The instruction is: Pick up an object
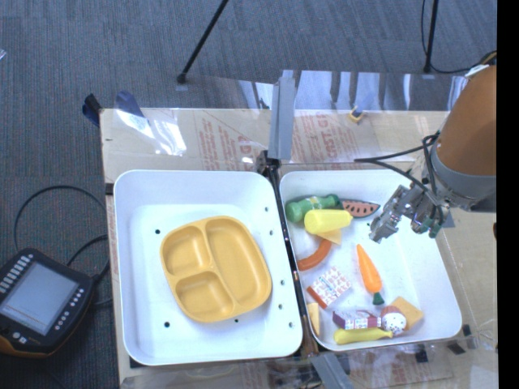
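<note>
Over the right bin on the bench, my hand hovers above the toy carrot, holding nothing, its spread unclear; the pick is not yet done.

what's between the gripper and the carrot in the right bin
Nothing: in the camera view, bare white bin floor separates the gripper from the carrot just below it.
</note>
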You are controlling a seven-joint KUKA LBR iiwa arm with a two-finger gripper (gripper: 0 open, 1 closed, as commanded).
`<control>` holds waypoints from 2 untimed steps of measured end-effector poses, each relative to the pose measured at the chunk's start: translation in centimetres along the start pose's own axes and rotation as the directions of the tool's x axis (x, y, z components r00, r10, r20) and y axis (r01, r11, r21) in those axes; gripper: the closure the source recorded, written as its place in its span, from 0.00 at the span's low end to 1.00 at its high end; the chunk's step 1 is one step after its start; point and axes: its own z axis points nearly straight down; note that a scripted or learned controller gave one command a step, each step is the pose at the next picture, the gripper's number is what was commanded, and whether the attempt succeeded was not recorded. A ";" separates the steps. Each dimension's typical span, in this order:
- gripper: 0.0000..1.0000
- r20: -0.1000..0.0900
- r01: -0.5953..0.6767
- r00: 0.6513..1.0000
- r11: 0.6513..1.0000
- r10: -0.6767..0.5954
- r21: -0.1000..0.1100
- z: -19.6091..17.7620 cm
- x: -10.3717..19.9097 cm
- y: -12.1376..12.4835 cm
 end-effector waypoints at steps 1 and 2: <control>1.00 -0.007 0.435 0.901 0.901 -0.435 -0.001 -2.3 -1.4 3.8; 1.00 -0.004 0.722 0.692 0.692 -0.722 -0.004 -6.9 3.8 7.6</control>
